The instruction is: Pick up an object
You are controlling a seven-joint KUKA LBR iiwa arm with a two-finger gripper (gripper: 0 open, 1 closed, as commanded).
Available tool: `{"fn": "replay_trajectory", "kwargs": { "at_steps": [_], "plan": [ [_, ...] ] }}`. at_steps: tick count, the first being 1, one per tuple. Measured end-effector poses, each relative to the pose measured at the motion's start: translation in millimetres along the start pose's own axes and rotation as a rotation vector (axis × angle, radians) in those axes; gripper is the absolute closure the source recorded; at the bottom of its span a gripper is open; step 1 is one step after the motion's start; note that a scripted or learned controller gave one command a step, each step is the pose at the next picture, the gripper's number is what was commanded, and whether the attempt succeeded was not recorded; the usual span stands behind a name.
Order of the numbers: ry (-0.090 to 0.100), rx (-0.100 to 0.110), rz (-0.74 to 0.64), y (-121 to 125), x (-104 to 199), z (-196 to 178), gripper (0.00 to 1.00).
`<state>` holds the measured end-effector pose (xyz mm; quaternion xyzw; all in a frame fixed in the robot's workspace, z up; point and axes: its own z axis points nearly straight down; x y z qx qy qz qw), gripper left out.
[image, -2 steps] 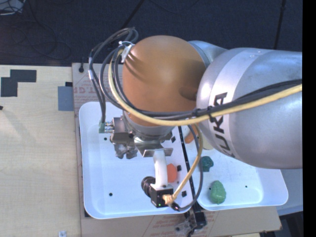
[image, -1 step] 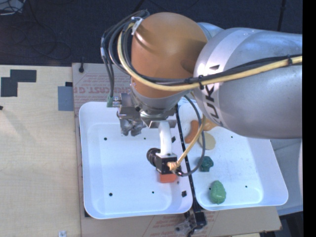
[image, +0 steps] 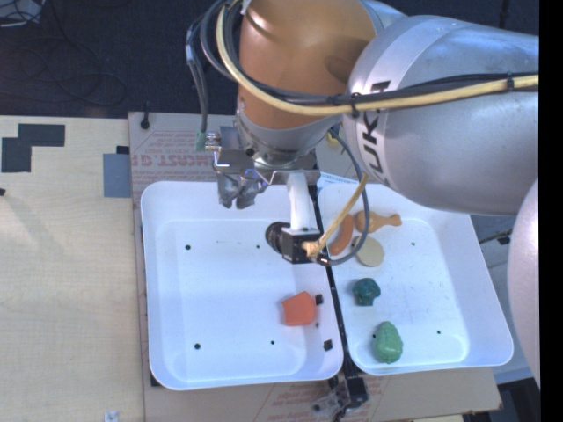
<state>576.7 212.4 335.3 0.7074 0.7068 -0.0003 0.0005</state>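
Two green lumps [image: 376, 319] lie right; orange block [image: 299, 309] left; gripper [image: 239, 192] grip unclear.

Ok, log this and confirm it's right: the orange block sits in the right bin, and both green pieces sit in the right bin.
One detail is wrong. The camera view shows the orange block in the left bin, near the divider between the bins. The two green pieces do sit in the right bin.

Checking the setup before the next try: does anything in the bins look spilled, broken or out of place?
Nothing stands out. An orange block lies in the left bin; two green pieces lie apart in the right bin.
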Motion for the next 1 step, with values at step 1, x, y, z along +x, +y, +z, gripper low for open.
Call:
{"fn": "replay_trajectory", "kwargs": {
  "at_steps": [1],
  "plan": [
    [0.000,-0.001,0.002,25.3,-33.3,-37.1,1.00]
  ]
}}
